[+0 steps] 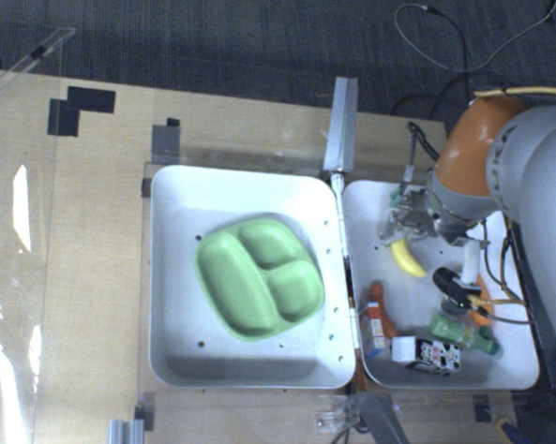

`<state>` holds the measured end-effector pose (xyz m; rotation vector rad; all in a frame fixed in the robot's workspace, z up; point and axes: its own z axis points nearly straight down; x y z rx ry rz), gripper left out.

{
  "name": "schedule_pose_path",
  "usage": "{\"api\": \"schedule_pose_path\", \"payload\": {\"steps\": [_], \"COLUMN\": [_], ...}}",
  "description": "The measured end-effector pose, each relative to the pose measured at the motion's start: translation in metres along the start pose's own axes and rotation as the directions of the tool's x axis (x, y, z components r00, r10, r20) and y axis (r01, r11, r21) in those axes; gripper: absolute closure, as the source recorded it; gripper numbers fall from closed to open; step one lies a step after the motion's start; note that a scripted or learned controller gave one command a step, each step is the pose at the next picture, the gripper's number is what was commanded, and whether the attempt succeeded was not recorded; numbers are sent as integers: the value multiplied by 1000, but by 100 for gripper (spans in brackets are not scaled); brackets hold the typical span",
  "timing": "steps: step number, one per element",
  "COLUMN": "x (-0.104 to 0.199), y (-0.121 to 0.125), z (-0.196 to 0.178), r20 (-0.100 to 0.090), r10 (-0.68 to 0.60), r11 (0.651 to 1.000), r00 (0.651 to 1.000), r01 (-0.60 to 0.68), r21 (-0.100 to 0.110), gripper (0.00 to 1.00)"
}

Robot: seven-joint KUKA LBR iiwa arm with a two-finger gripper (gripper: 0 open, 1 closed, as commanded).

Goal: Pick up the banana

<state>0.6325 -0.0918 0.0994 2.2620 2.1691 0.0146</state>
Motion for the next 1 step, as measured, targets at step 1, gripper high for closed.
{"api": "schedule_pose_path", "payload": {"steps": [1], "x": [40], "y": [24], "z": [-174], "r20": [2], "r10": [-74], "r11": [997], "r00": [997], "r01": [74], "r21": [7], "gripper": [100]}}
